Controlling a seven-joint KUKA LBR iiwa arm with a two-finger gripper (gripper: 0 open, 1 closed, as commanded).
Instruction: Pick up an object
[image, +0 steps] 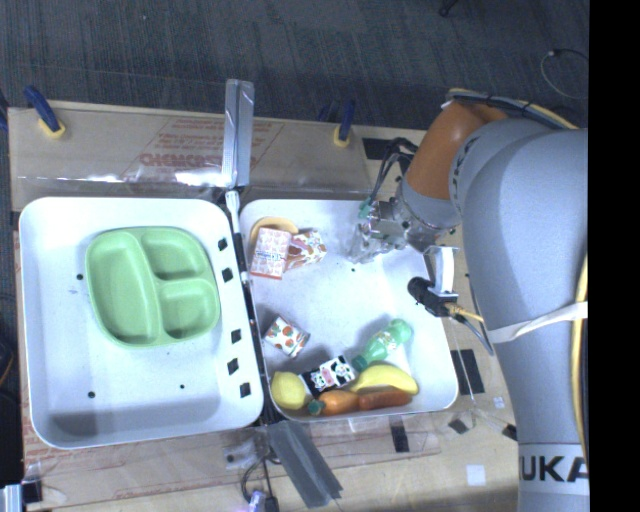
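Observation:
The right bin holds several objects. A red-and-white snack packet and a crinkled wrapper lie at its back left. A small patterned carton sits near the left wall. Along the front lie a yellow lemon, a black-and-white pack, an orange carrot, a banana and a green bottle. My gripper hangs over the bin's back right part, above bare white floor, with no object seen in it.
The left bin holds a green compartment tray. A metal divider with black clips separates the bins. The grey arm covers the right side of the bench. Bare floor lies in the middle of the right bin.

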